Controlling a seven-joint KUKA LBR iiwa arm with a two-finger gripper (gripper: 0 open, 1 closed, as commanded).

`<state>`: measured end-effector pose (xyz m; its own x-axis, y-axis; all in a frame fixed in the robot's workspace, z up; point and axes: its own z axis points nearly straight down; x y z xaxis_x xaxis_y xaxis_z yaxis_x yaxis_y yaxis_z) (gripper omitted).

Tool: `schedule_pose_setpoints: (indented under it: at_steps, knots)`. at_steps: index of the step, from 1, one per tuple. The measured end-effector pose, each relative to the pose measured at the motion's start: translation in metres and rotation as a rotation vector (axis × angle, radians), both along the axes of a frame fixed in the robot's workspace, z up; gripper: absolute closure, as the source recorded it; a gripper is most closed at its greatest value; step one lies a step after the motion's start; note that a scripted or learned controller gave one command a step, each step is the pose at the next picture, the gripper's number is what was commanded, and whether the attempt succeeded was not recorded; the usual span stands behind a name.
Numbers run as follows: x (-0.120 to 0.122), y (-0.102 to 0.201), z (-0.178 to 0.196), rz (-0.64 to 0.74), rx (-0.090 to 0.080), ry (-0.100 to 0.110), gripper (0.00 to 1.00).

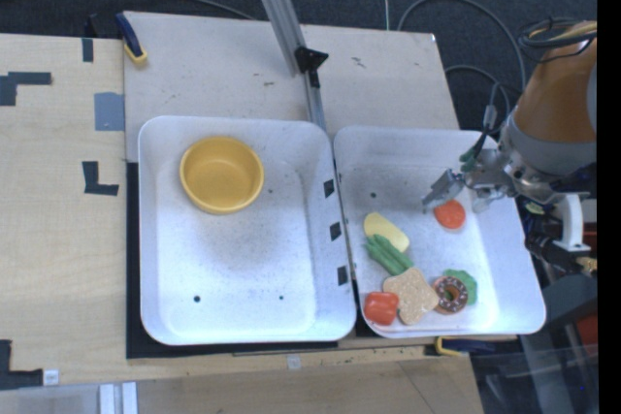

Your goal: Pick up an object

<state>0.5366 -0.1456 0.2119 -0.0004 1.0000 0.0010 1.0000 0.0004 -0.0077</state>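
Note:
My gripper point(448, 192) hangs over the right bin point(408, 155), its fingers spread open. A small orange-red tomato-like piece point(449, 214) lies just below the fingertips, apart from them as far as I can tell. Further toward the front of the same bin lie a yellow corn piece point(386, 230), a green bean piece point(389, 255), a tan bread slice point(411, 295), a red pepper piece point(381, 306) and a chocolate doughnut on a green leaf point(452, 292). Nothing is between the fingers.
The left bin point(175, 305) holds a yellow bowl point(221, 174) at its back left. A grey metal pole point(281, 0) slants down to the divider between the bins. Cables run behind the bench at the right.

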Motion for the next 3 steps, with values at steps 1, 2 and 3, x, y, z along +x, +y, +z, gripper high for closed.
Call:
schedule_pose_setpoints:
  at_steps: [1,2,3]
  knots:
    - [-0.003,0.004,-0.044,0.001,0.0,-0.001,0.0]
    - [-0.003,0.004,-0.109,0.001,0.0,0.001,0.0]
    - [-0.002,0.004,-0.096,0.002,0.0,-0.003,1.0]
